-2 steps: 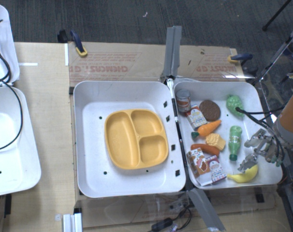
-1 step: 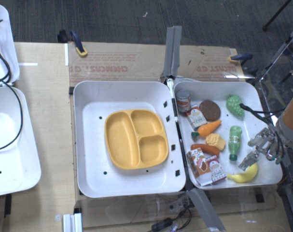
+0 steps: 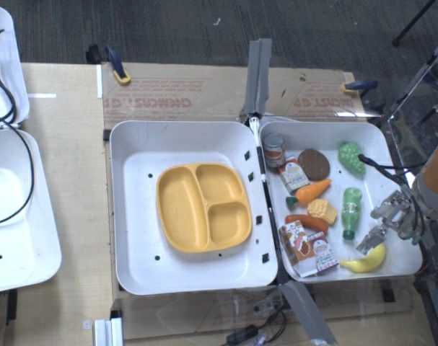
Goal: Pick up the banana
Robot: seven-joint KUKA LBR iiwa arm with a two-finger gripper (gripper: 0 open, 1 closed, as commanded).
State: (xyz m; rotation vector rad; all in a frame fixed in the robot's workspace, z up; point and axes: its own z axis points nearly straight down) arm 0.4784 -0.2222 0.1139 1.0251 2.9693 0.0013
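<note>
Banana (image 3: pixel 364 262) lying flat in the near right corner of the right bin (image 3: pixel 399 166), curved, yellow, close to the front wall; just left of it a flat red-and-white packet (image 3: pixel 310 247), almost touching the banana's left tip; directly above the banana the gripper (image 3: pixel 383 226), reaching in from the right over the bin's right edge, lowest metal finger (image 3: pixel 371 239) just over the banana's upper side, nothing seen pinched between the fingers; fingers apparently spread apart, one up near the bottle, one down by the banana, though small and hard to read. Left of the gripper a green bottle (image 3: pixel 351 211) lying on its side; further left a yellow corn piece (image 3: pixel 321 210), an orange carrot (image 3: pixel 312 190) tilted, and a red sausage-like piece (image 3: pixel 307 222) below the corn. Toward the back of the bin a brown round patty (image 3: pixel 314 164), a small tin can (image 3: pixel 274 151) standing upright, a green bumpy vegetable (image 3: pixel 351 158) in the far right part, and a small carton (image 3: pixel 294 175) beside the can. Well apart, in the left bin (image 3: pixel 132 193), a yellow three-compartment plate (image 3: pixel 203 207) sitting at its middle.
</note>
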